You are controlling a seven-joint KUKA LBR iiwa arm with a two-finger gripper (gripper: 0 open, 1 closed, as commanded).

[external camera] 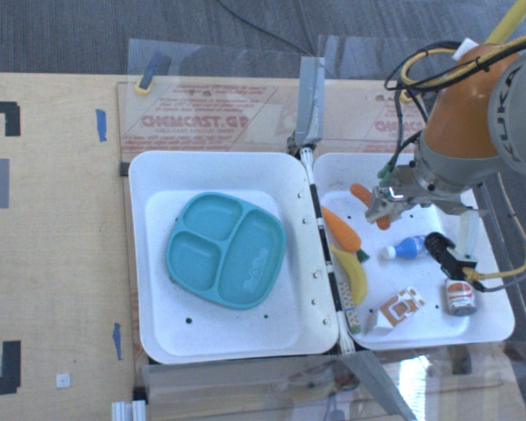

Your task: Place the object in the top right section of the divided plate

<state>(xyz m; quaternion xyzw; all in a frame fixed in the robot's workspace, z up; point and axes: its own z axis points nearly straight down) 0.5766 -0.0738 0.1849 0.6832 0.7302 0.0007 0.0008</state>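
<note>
The divided plate (226, 250) looks like smooth teal plastic with a faint sheen; both white bins (158, 323) seem matt, lightly speckled plastic. At 3 o'clock of the plate, the carrot (342, 230) and banana (354, 274) look like smooth, slightly glossy plastic. The small can (459, 297) at 4 o'clock looks metallic. The bench (53, 261) is pale, matt wood

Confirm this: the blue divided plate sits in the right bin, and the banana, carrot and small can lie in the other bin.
Not quite. The camera view shows the blue divided plate in the left bin. The banana, carrot and small can lie in the right bin, as you implied by "other".
</note>
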